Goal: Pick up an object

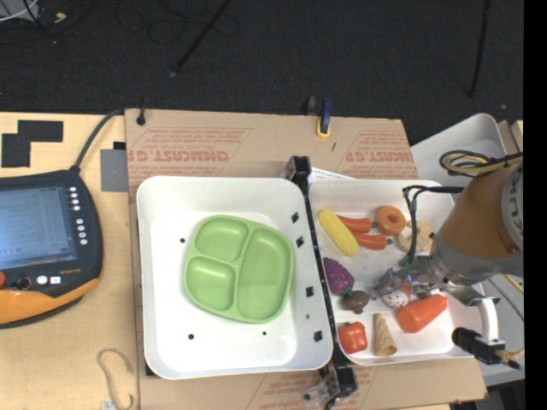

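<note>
Evidently the pick had not been completed at the time of inspection. The arm [480,225] entered from 3 o'clock and hung low over the right bin [444,346], with the gripper [400,284] down among the toy food near the bin's centre. How far the tool was open could not be told from this view, and nothing was seen held by it.

All candidate objects lay in the right bin. A corn cob [338,231] sat toward 10 o'clock of the bin, with a red pepper [363,232] just beside it and a doughnut [391,219] at 12 o'clock. A purple piece [337,273] and a small brown piece [355,299] lay at 9 o'clock. A carrot [420,312] rested just below the gripper, toward 5 o'clock of it, close enough that contact could not be ruled out. A tomato [353,337] and a cone [384,335] lay along the near wall at 7 o'clock.

The left bin [171,203] held a green tray [238,268] at its centre.

Assessment: the approach appeared made; the grasp and the lift remained outstanding. The carrot or the small items beside the tool seemed the likeliest target.
</note>
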Controlling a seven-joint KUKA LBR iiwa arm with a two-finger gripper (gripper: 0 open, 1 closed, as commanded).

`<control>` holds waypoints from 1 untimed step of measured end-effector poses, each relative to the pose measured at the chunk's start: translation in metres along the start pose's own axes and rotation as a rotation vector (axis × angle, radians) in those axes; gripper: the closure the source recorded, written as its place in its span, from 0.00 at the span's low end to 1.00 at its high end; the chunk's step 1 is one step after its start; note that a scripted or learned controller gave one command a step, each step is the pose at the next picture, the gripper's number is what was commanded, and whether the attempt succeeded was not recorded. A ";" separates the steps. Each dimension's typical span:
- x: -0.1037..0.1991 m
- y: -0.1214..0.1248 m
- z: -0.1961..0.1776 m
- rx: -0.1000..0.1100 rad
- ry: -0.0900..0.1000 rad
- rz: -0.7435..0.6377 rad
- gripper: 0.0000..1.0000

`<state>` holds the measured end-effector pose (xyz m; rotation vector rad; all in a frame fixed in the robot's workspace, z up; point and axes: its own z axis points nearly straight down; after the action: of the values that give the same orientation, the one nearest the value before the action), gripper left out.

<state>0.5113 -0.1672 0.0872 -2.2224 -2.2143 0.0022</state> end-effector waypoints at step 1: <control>-0.002 0.001 -0.012 -0.003 0.000 0.007 1.00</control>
<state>0.5123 -0.1694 0.0989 -2.2313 -2.2087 -0.0012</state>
